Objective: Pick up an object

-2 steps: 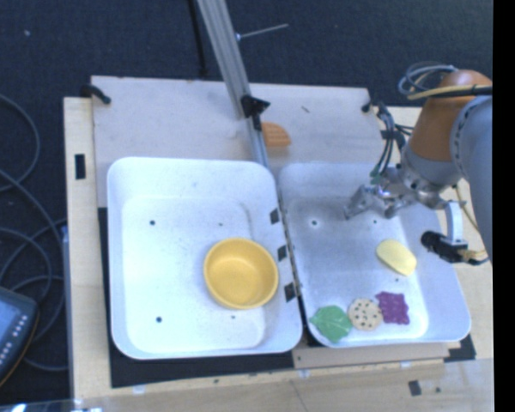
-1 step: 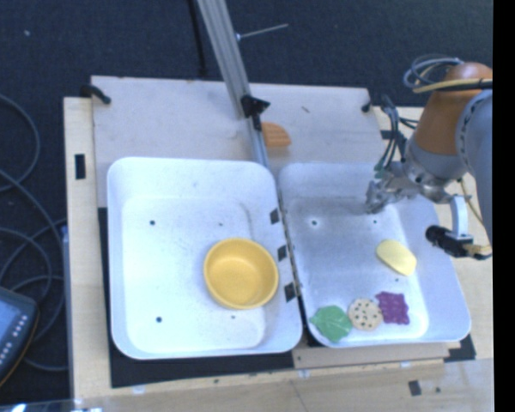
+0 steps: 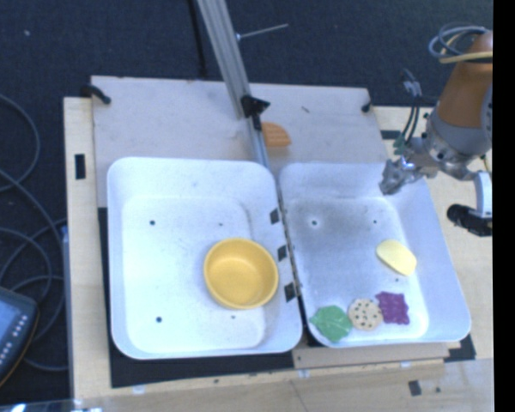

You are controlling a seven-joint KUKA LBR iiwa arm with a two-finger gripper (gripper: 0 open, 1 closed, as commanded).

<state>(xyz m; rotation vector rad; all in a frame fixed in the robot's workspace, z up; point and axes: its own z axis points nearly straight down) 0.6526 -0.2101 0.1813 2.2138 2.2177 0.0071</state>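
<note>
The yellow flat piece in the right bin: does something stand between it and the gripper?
Nothing visible does. The gripper hangs over the right bin's back corner, and bare floor lies between it and the yellow piece.

No text, label or number can be read anywhere — bins and bench alike (all unmarked).

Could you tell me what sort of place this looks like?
Likely a robotics lab bench: a robot arm reaches over two white bins, cables trail across the dark floor.

bench (image 3: 81, 230) | left bin (image 3: 154, 187), right bin (image 3: 438, 264) side by side | orange object (image 3: 275, 136) behind
</note>
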